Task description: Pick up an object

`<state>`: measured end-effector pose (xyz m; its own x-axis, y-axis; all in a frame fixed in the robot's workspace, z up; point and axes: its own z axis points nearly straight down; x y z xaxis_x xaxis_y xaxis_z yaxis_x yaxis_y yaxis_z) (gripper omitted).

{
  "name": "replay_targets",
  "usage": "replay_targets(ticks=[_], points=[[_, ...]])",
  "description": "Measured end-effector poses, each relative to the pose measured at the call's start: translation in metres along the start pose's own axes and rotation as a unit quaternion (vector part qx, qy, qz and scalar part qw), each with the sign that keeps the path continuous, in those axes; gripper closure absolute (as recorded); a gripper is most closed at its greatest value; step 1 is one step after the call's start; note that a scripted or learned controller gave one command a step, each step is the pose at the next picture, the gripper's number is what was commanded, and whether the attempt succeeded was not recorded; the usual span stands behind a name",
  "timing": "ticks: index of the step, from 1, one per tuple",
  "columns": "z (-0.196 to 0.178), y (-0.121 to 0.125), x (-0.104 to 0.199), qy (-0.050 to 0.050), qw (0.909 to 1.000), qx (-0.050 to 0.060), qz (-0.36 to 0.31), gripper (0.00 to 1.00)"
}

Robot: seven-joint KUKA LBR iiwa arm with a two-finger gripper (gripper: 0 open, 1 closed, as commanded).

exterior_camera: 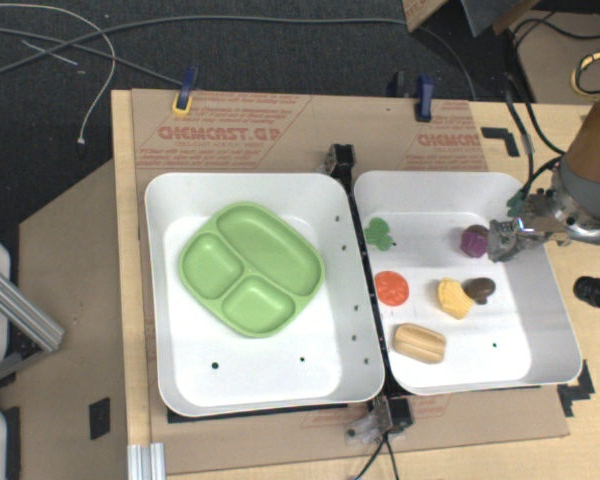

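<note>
Tan bread roll (419,343) at right bin (540,363) front edge. Gripper (502,240) low beside purple object (474,240), finger spread unreadable. Approach step; next move needs closing around purple object, then lift.

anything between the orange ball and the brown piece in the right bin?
Yes: in the camera view a yellow piece lies between the orange ball and the brown piece, touching the brown one.

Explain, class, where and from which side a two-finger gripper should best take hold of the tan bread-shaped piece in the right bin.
Probably across the short width of the tan bread-shaped piece, at its middle, coming straight down from above. It lies flat and elongated, roughly left to right, in the right bin, so its long sides offer the narrower span. It has bare floor around it, apart from the yellow piece and the orange piece.
</note>
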<state>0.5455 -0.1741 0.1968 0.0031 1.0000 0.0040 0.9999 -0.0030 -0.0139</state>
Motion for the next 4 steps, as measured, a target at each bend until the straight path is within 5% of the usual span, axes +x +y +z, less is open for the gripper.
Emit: replay_targets(ticks=[1, 3, 4], points=[[-0.007, 0.003, 0.0, -0.002, 1.0, -0.007, -0.002, 0.0], [0.093, 0.007, 0.001, -0.001, 1.0, -0.006, -0.001, 0.0], [0.113, 0.008, 0.002, -0.001, 1.0, -0.006, -0.002, 0.0]])
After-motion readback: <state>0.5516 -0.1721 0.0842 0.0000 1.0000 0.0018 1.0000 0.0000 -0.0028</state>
